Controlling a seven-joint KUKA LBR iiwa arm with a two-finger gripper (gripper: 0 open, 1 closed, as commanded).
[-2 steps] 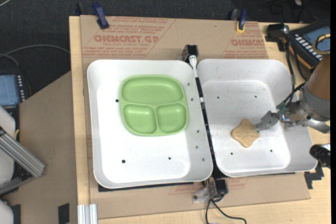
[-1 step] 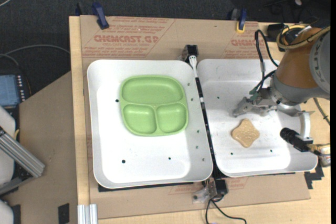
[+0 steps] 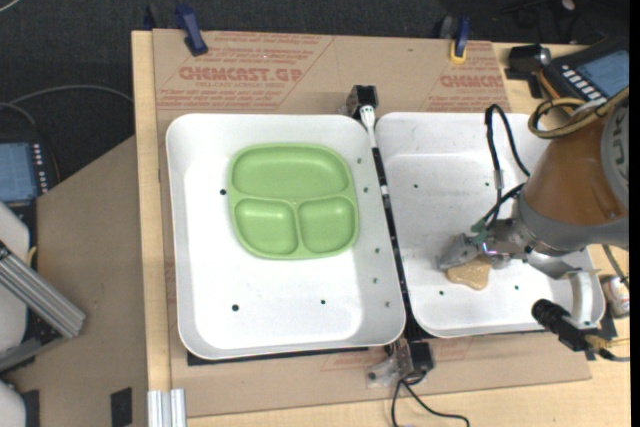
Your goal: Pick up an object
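Observation:
A small tan, flattish object [image 3: 468, 274] lies on the floor of the right white bin [image 3: 440, 175], near its front. My gripper [image 3: 470, 253] is low in that bin, directly over the tan object's back edge and touching or almost touching it. The grey arm with its orange band [image 3: 575, 180] comes in from the right. A green plate with three compartments [image 3: 293, 199] rests in the left white bin [image 3: 200, 245], far from the gripper.
The two bins stand side by side on a cardboard sheet [image 3: 240, 65] held by a blue clamp and a yellow clamp at the back. A black cable [image 3: 494, 150] loops over the right bin. Black fittings sit between the bins at back and front.

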